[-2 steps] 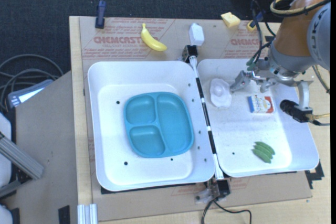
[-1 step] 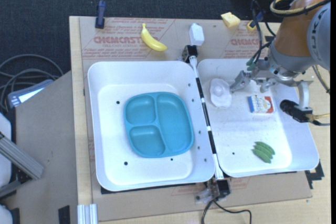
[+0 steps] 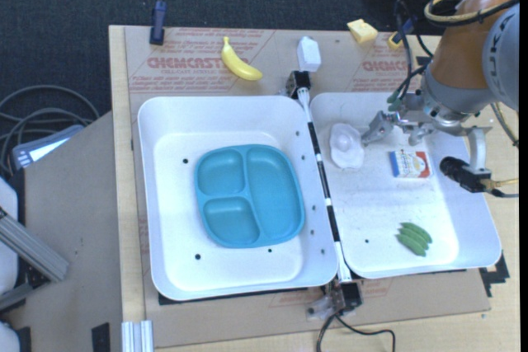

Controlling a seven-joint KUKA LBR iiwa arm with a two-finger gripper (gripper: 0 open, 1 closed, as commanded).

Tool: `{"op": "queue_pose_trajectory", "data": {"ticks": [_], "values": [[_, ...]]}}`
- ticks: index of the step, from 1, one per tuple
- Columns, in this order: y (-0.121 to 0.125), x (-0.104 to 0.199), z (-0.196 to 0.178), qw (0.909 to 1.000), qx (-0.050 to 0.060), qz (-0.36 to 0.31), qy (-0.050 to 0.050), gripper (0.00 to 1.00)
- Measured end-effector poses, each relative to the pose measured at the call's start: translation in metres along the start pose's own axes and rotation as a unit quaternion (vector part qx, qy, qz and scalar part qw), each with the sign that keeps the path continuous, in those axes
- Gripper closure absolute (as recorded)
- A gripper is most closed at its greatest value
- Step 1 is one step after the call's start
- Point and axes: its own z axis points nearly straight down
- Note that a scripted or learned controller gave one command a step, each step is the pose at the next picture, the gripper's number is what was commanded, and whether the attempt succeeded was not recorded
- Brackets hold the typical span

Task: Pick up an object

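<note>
1. Gripper: it hangs over the far part of the right bin, its metal fingers pointing toward the bin's left wall; whether they stand apart or together cannot be told from this slanted view, and nothing shows between them.
2. Nearest candidate: a white cup-like lump lies just beside the gripper, near the right bin's far-left corner. It looks light, thin-walled and smooth, so it may slip or crush; a hold across its narrower width, low on the body, seems safest.
3. Small carton: a flat white packet with blue and red print lies near the middle of the right bin, below the wrist. It appears light and stiff; lying flat, it offers little height, so its short edges are the likely place to pinch.
4. Green pods: these lie toward the near-right corner of the right bin, well apart from the gripper. They look soft, rounded and low, and could roll away under a closing finger.
5. Blue plate: this divided plate rests in the middle of the left bin; it is wide and rigid, graspable only at the rim.
6. Bench items: a banana and a yellow block lie along the bench's far edge, outside both bins.
</note>
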Motion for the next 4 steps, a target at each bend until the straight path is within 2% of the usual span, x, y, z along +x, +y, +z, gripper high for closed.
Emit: {"op": "queue_pose_trajectory", "data": {"ticks": [1, 2, 3, 4], "values": [[-0.014, 0.004, -0.004, 1.0, 0.002, 0.0, 0.001, 0.0], [-0.024, -0.005, -0.035, 1.0, 0.0, 0.0, 0.0, 0.0], [-0.02, -0.019, 0.018, 1.0, 0.002, 0.0, 0.0, 0.0], [-0.03, -0.033, 0.046, 1.0, -0.003, -0.001, 0.0, 0.0]]}}
